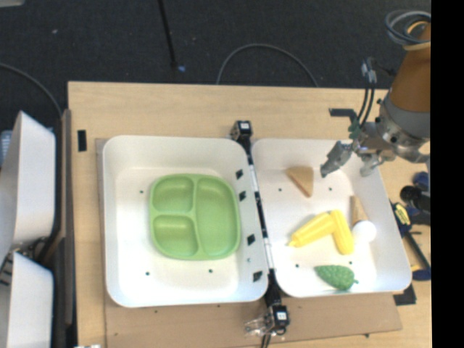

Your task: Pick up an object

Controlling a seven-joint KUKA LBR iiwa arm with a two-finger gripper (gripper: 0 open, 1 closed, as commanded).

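Objects for picking are all lying in the right bin, which is sitting edge to edge with the left bin on the desk. Nearest the gripper is resting a tan wedge, its broad end toward the upper left and its tip pointing down and to the right. Lower down, two yellow pieces are lying joined in a bent shape: one long axis is running from the lower left up to the right, the other from there down toward the right. A small white ball is sitting just beside them, and a thin tan stick is lying near it, its axis running roughly up and down the view. A green leaf-like item is resting near the bin's front edge, pointing right.

The gripper is hovering over the upper right part of that bin, just beside the wedge, with its fingers spread apart and nothing between them. Judging from that stance, the arm is lining up for a grasp, and the wedge looks the likeliest target.

The left bin is holding a green divided plate, lying flat and well apart from the gripper.
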